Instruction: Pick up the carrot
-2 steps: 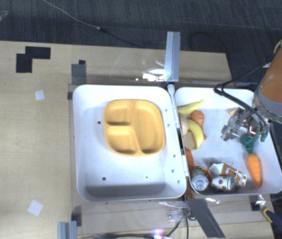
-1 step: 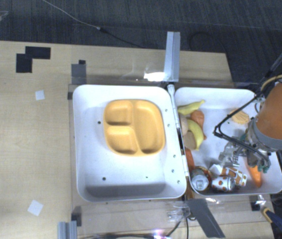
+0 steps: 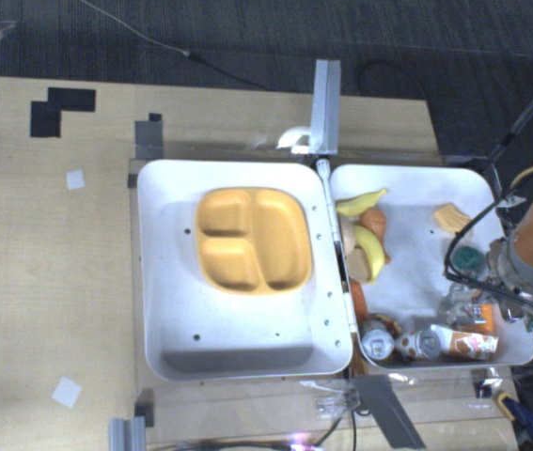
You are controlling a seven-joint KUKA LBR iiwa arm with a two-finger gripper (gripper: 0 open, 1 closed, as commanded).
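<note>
Orange carrot (image 3: 357,299) lies well left of the claw (image 3: 465,301), whose grip is unclear.

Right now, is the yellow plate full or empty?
Empty: all three compartments of the yellow plate show bare yellow in the left bin.

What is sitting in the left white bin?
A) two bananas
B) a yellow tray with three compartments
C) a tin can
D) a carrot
B: the left bin holds a yellow divided tray with three compartments, while the bananas and the can lie in the right bin.
</note>
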